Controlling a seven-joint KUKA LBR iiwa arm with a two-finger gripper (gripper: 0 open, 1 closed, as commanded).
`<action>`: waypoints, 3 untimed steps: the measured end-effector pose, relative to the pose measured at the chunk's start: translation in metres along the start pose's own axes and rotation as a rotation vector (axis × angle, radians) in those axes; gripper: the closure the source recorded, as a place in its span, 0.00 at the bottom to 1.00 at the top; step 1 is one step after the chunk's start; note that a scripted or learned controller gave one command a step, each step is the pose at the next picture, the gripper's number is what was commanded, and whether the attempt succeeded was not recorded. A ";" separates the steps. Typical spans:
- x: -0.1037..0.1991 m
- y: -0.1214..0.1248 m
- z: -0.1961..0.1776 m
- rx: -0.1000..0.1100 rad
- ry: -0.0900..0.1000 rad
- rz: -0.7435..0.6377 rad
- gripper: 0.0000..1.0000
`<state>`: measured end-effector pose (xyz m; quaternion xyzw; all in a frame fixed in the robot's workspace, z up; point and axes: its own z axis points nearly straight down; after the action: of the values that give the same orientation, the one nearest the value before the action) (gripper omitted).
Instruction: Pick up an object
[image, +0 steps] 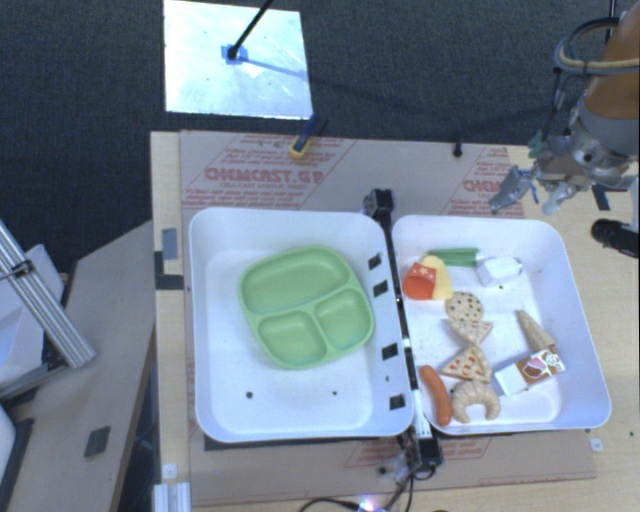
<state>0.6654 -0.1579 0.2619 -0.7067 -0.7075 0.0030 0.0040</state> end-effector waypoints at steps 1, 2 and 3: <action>0.000 0.002 -0.008 -0.012 -0.002 -0.002 0.00; -0.002 -0.002 0.053 -0.008 -0.001 0.000 0.00; -0.004 -0.004 0.115 -0.007 -0.001 0.000 0.00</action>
<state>0.6601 -0.1617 0.1465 -0.7067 -0.7075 0.0009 0.0012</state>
